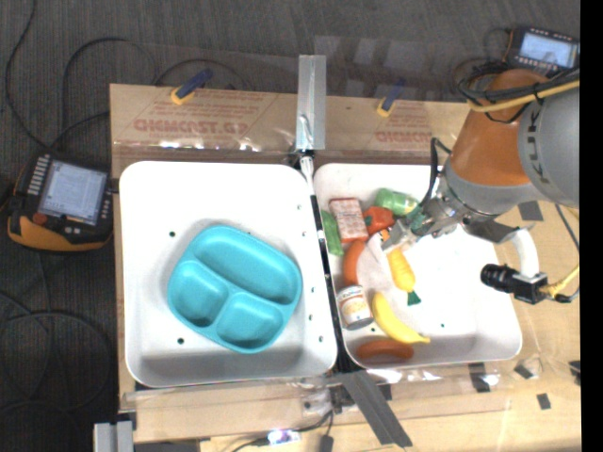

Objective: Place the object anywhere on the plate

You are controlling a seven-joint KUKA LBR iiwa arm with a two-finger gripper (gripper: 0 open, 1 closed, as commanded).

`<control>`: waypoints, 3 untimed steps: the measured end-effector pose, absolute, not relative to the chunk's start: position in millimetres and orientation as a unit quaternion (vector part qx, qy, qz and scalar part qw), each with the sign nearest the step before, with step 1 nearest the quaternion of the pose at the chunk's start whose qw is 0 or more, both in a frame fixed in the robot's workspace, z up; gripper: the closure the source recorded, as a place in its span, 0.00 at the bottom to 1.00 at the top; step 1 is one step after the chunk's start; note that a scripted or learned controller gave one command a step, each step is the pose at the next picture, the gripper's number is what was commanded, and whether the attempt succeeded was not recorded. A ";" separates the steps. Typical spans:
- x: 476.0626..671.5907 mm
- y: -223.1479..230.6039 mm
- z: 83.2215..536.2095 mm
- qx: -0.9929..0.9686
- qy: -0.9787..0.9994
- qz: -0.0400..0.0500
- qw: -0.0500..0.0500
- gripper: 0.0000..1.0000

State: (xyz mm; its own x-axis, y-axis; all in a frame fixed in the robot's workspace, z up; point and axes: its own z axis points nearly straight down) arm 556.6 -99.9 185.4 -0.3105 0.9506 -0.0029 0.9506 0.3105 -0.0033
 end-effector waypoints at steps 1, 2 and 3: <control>538.2 -6.5 183.0 0.443 0.897 -0.001 -0.001 1.00; 557.2 71.7 183.1 0.334 0.942 -0.001 0.000 1.00; 557.2 71.7 183.2 0.334 0.943 -0.001 0.000 0.00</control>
